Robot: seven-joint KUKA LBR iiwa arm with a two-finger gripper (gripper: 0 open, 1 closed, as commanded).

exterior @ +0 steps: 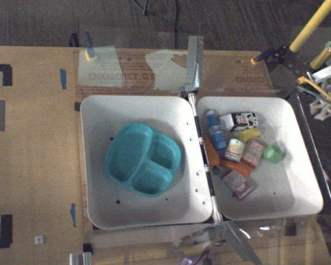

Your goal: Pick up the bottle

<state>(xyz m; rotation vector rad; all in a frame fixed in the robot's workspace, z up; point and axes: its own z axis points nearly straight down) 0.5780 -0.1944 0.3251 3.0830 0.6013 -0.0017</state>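
The bottle (215,130) is blue and lies in the right bin (298,192), close to its left wall, with the cap toward the far side. Just beside it lies an orange piece (211,150). Near it are a black-and-white carton (240,120), a yellow banana (249,135) and a green ball (273,153). The left bin (99,203) holds a teal plate (143,159) with three compartments. Both bins stand on the desk (33,164).
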